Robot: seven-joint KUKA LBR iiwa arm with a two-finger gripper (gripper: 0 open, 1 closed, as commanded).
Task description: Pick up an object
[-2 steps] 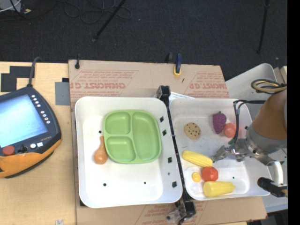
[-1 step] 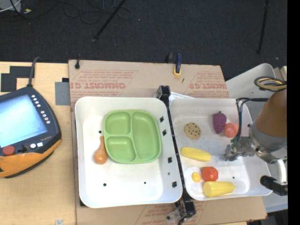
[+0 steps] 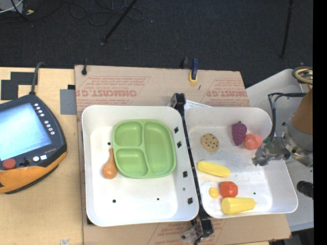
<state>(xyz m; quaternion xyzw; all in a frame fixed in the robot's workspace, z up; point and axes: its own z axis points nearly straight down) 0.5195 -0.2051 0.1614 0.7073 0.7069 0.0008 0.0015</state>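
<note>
The pick has not happened yet, as far as the view shows: nothing is lifted, and every item lies on a bin floor. The gripper (image 3: 261,156) sits at the 3 o'clock edge of the right bin (image 3: 278,200), low over the rim, just below the pink ball (image 3: 251,142). It is small and dark against the arm, so I cannot tell whether it is apart or together, and nothing is visibly between its tips. What is left is the whole grasp: come down on one item, close and raise it.

Any item could serve as the target, and the nearest are at the bin's 2 o'clock. Counting the right bin: one purple grape bunch (image 3: 238,132), one pink ball touching it, one cookie (image 3: 209,142) near 11 o'clock, one corn cob (image 3: 213,169) at centre-left, one red tomato (image 3: 229,189), one small yellow piece (image 3: 213,192) beside it, and one yellow pepper-like piece (image 3: 237,205) at 6 o'clock. That makes seven.

The left bin (image 3: 97,198) holds two things: one green divided plate (image 3: 144,149) at its centre, and one orange spoon-shaped toy (image 3: 109,166) touching the plate at its 9 o'clock side.
</note>
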